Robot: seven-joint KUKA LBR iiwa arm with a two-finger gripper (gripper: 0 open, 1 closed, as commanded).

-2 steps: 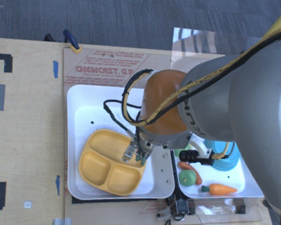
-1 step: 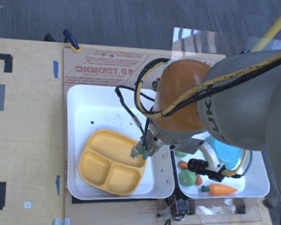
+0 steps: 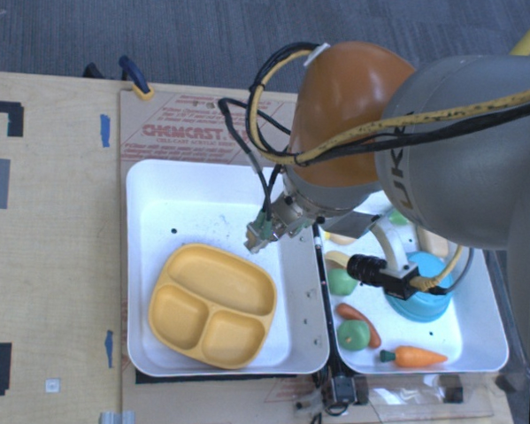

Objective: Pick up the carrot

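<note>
Orange carrot (image 3: pixel 414 355) lies at the near edge of the right bin (image 3: pixel 480 338), beside a green ball (image 3: pixel 355 335) and a blue cup (image 3: pixel 423 295). The gripper (image 3: pixel 262 234) hangs over the left bin (image 3: pixel 190 198), above a yellow tray (image 3: pixel 211 304); whether it is spread or pressed together I cannot tell. Red print on the board (image 3: pixel 181 122) reads "CHEMCAST".

The arm (image 3: pixel 447 128) hides much of the right bin (image 3: pixel 484 347).
</note>
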